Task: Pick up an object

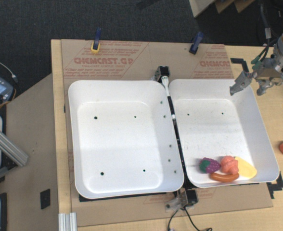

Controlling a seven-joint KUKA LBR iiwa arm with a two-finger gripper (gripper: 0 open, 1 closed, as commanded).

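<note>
Landmark: right bin (257, 124). Gripper (251, 84) hangs over the far right corner of this bin, jaws spread apart, nothing between them. 4 toy items cluster in the bin's near right corner: purple grapes (209, 165), pink-orange piece (230, 164), yellow piece (246, 168), red-orange sausage (224, 177), touching one another. Step judged: approach, no grasp yet. Next move calls for travel across the bin to the cluster, then descent onto 1 item.

Toys (226, 169) in right bin (213, 129), near corner; left bin (117, 134) beside.
</note>
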